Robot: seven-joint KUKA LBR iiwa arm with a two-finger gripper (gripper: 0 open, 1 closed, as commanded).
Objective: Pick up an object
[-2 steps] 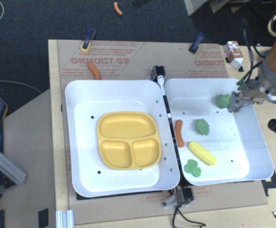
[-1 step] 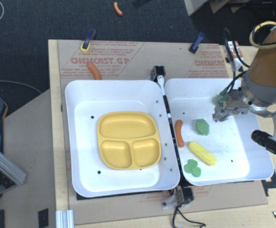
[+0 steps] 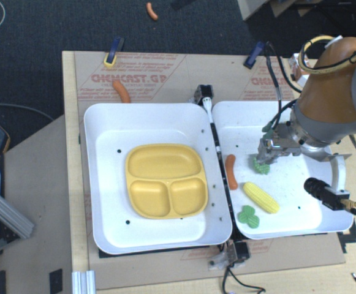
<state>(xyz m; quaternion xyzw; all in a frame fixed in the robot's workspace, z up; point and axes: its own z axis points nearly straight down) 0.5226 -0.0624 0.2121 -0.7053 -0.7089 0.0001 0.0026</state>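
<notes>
My gripper (image 3: 265, 156) reaches down into the right bin (image 3: 300, 224), near its middle. Its tip sits right on top of a small green toy vegetable (image 3: 262, 167), touching or nearly touching it; the grasp itself is hidden. A yellow corn cob (image 3: 261, 197) lies just below that. A second green toy (image 3: 248, 216) rests near the bin's front left corner. An orange-red sausage (image 3: 230, 171) lies along the bin's left wall.
The left bin (image 3: 104, 164) holds a yellow divided plate (image 3: 166, 180). Another orange sausage (image 3: 121, 90) lies on the cardboard behind the left bin, and a third (image 3: 152, 11) on the dark floor. Blue clamps (image 3: 113, 52) grip the board's far edge.
</notes>
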